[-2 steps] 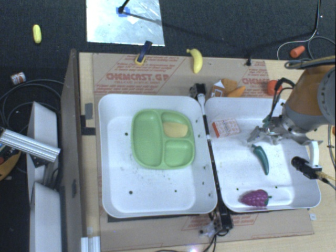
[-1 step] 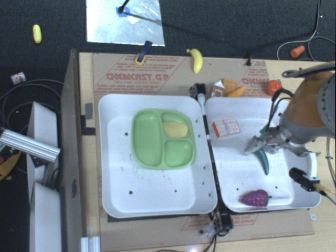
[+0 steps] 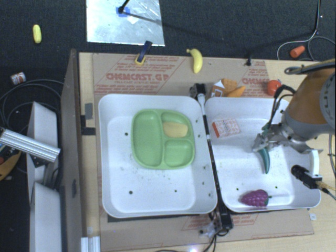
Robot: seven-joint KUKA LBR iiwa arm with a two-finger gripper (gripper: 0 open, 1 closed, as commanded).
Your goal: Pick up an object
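Right bin point(image 3: 231, 156): fingers point(image 3: 261, 145) beside teal object point(image 3: 265, 160)

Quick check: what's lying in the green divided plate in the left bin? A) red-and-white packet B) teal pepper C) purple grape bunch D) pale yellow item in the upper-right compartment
D: a pale yellow item lies in the upper-right compartment of the green plate; the grapes, teal pepper and packet are in the right bin.

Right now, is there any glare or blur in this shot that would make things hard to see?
Camera view: glare whitens the silver sheet at the top; the white bins are bright but readable; the gripper over the teal object looks soft, its fingers unclear; the purple grapes are fairly crisp.
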